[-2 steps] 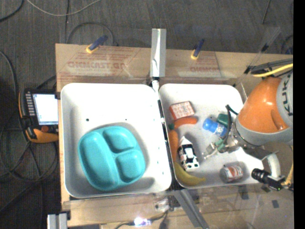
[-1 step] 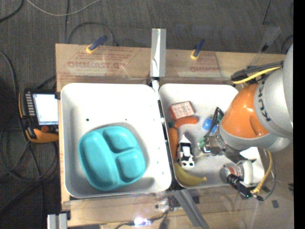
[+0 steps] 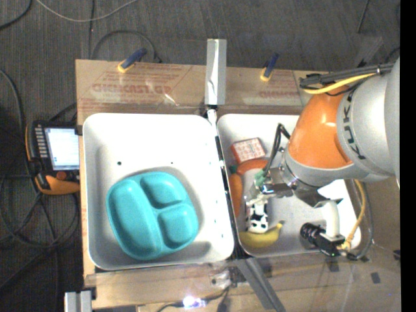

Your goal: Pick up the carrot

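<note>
The carrot (image 3: 235, 186) lies in the right bin (image 3: 229, 130), tight against the bin's left wall, a long orange shape running up and down the frame with its upper end curving toward the arm. Only part of it shows; the arm's wrist covers the rest. Just above it sits a small red-and-white box (image 3: 248, 150), near the carrot's top end. Below it, a black-and-white cow toy (image 3: 259, 221) stands right beside the carrot's lower stretch, and a yellow banana (image 3: 262, 237) curls along the bin's bottom edge, touching the cow's underside.

And here is the gripper (image 3: 261, 190), down low in the right bin, hanging just to the right of the carrot and just above the cow. How far its fingers stand apart — cannot tell from this angle, the wrist body hides them, and nothing can be seen caught between them. Behind it the orange band (image 3: 322, 138) and the grey arm (image 3: 377, 125) sweep in from the right, covering much of that bin.

Over in the left bin (image 3: 97, 129), a teal divided tray (image 3: 153, 214) with three compartments rests toward the lower half, well apart from the action. Both bins sit on a cardboard sheet (image 3: 149, 86).
</note>
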Robot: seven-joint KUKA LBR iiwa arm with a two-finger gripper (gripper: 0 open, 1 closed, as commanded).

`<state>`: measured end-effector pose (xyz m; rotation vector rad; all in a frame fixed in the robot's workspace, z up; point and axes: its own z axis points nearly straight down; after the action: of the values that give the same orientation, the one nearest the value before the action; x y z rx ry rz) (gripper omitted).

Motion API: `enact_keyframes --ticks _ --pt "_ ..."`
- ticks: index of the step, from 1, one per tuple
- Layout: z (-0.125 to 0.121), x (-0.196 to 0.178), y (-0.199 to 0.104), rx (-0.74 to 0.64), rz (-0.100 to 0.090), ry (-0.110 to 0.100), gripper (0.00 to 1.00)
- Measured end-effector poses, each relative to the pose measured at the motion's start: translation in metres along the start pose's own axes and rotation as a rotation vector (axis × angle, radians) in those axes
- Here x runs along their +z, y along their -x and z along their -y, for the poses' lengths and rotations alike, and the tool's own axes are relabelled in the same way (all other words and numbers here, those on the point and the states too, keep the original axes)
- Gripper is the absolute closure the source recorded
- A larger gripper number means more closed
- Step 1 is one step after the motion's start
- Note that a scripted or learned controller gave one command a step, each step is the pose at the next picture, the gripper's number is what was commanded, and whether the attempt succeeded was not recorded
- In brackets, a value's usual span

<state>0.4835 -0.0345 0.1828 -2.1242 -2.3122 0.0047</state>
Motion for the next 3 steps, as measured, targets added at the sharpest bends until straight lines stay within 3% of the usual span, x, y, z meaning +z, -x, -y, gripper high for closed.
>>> enact_keyframes --ticks 1,3 --pt "0.000 -0.061 0.005 0.601 0.003 0.001 1.00" --pt "0.000 -0.077 0.006 0.599 0.011 -0.006 1.00"
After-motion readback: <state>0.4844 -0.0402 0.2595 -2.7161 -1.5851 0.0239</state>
